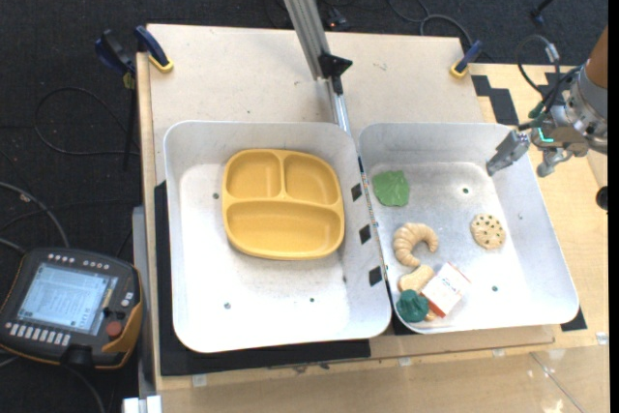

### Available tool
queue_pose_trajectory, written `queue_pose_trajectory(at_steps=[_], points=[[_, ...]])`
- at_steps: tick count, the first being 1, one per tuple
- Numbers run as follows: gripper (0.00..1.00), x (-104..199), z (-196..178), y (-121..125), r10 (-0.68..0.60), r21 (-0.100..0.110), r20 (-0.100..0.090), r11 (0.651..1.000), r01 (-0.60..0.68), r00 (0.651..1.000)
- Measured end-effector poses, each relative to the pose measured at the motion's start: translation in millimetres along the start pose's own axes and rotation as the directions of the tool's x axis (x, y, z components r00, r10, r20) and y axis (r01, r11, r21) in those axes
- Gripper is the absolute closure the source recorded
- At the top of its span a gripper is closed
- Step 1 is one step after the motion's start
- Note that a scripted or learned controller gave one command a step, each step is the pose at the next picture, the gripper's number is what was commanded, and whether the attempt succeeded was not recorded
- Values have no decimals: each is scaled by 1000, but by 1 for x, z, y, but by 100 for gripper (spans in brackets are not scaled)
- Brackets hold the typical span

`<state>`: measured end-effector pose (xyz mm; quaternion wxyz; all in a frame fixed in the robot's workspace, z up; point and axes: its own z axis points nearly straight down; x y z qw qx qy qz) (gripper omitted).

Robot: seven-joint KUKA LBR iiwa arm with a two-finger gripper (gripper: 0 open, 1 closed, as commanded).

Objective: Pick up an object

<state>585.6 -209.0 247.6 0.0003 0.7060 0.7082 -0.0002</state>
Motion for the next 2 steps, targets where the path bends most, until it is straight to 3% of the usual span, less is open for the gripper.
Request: queue_pose_trajectory(at_steps=[2], points=[[0,-2,99,4,4,5,-1,1000,-4,1000]])
